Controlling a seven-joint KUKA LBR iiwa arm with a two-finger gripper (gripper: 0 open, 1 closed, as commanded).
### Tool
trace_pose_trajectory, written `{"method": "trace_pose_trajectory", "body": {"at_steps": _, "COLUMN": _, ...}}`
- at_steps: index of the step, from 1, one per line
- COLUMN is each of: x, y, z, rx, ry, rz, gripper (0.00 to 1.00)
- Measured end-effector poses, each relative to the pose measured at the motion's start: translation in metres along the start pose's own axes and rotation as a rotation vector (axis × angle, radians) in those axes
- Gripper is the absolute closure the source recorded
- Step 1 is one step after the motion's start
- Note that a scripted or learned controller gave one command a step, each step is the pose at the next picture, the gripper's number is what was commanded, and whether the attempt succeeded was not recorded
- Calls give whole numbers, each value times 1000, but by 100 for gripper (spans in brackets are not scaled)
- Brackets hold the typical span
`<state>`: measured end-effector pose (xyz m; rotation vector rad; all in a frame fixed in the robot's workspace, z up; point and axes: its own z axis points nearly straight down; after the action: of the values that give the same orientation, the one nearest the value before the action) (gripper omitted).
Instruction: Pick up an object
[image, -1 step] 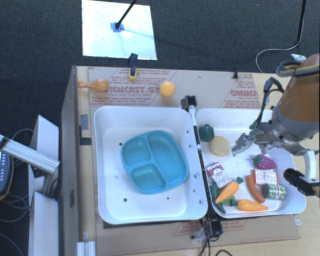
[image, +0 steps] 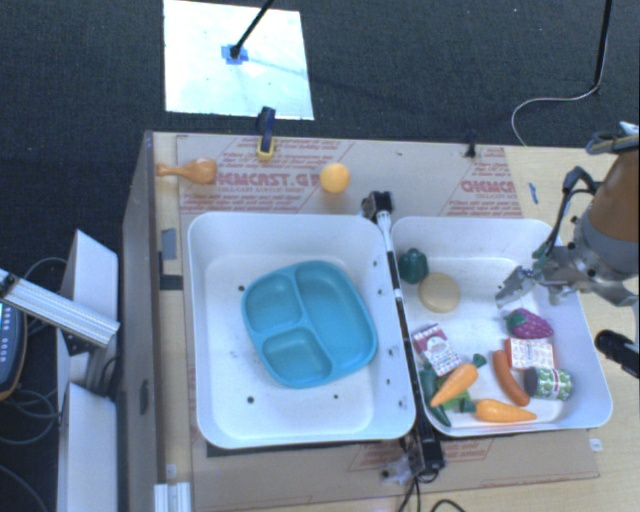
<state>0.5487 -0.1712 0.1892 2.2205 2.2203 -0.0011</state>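
The right bin (image: 470, 248) holds several toy foods. Among them are a dark green pepper (image: 412, 265), a beige round piece (image: 439, 293), purple grapes (image: 528, 323), a red and white carton (image: 436, 348), an orange box (image: 529, 353), a small can (image: 548, 383) and carrots (image: 455, 384) (image: 503, 410). My gripper (image: 517, 286) hangs over the right part of this bin, just above and left of the grapes and right of the beige piece. I see nothing held in it.
The left bin (image: 225, 300) holds a blue divided plate (image: 308, 322). A black bar (image: 390, 270) runs between the bins. Behind the bins on the bench lie a yellow ball (image: 334, 178), an orange drumstick-shaped toy (image: 190, 172) and a clamp (image: 265, 130).
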Motion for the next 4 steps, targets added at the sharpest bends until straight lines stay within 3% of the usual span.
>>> {"method": "trace_pose_trajectory", "body": {"at_steps": 1, "x": -29, "y": -12, "z": 105, "rx": -1, "ry": 0, "rz": -1, "gripper": 0}}
{"method": "trace_pose_trajectory", "body": {"at_steps": 2, "x": 20, "y": -57, "z": 105, "rx": 0, "ry": 2, "rz": -2, "gripper": 0}}
{"method": "trace_pose_trajectory", "body": {"at_steps": 3, "x": 8, "y": 26, "z": 104, "rx": -3, "ry": 1, "rz": -3, "gripper": 0}}
{"method": "trace_pose_trajectory", "body": {"at_steps": 4, "x": 8, "y": 26, "z": 94, "rx": -4, "ry": 1, "rz": -4, "gripper": 100}}
